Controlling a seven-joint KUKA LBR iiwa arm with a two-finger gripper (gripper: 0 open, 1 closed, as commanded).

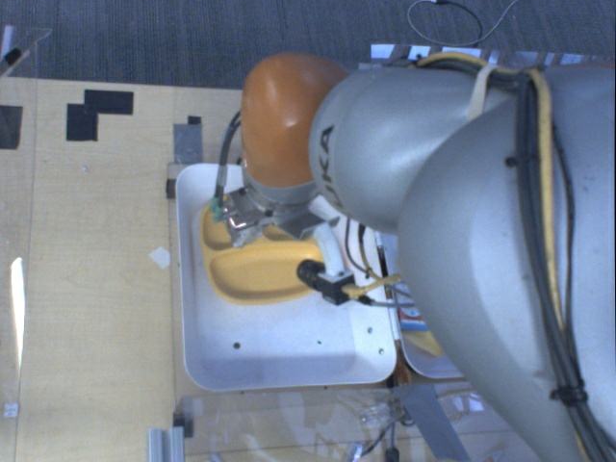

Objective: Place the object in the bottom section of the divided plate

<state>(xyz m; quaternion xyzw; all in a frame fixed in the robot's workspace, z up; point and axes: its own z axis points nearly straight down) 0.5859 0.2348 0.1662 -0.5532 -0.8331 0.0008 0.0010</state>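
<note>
The gripper (252, 221) is hidden above the yellow divided plate (252, 275); whether anything is held cannot be told; a low, level release over the bottom section is advised.

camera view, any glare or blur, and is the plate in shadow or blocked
Camera view: soft, even light; faint reflections show near the bottom edge. The big grey arm close to the lens looks slightly soft and covers much of the right. The yellow plate in the left white bin is partly hidden by the wrist.
</note>
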